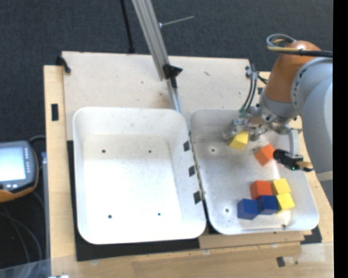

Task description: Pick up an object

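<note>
Item: yellow block [239,140], upper part of right bin [220,181]. Gripper [242,133] directly over it, fingers clamped on block (seemingly lifted slightly). Remaining blocks cluster well apart, toward bin's near corner; lift path straight up.

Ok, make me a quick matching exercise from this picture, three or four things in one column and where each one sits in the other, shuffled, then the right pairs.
Things:
1. yellow block at the gripper
2. lone orange block
3. blue blocks
4. small screen

Places:
A. near end of the right bin
B. off the bench, at the view's left edge
C. far end of the right bin, at the fingertips
D. middle of the right bin, apart from the cluster

Pairs: 1-C, 2-D, 3-A, 4-B
</note>
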You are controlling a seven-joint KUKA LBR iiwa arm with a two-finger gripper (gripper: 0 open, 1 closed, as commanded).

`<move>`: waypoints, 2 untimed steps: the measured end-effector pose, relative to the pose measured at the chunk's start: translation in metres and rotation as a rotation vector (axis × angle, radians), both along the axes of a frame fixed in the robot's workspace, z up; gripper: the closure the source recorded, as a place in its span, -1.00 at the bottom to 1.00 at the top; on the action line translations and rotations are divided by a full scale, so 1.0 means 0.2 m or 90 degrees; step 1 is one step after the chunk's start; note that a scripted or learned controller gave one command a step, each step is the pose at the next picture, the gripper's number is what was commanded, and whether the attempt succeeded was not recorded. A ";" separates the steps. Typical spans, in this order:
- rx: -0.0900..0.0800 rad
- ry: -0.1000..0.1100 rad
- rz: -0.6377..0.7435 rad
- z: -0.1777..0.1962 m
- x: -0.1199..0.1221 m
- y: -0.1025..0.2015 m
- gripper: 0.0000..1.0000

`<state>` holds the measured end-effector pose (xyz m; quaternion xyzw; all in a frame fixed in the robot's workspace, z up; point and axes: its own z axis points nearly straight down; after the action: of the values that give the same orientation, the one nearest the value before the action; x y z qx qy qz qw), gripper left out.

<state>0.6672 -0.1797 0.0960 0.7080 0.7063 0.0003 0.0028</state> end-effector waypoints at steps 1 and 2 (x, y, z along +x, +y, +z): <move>-0.001 0.001 0.004 0.07 0.00 0.01 1.00; 0.001 -0.002 0.004 0.75 -0.22 0.22 1.00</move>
<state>0.6231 -0.1360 0.2456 0.7055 0.7087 0.0023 0.0033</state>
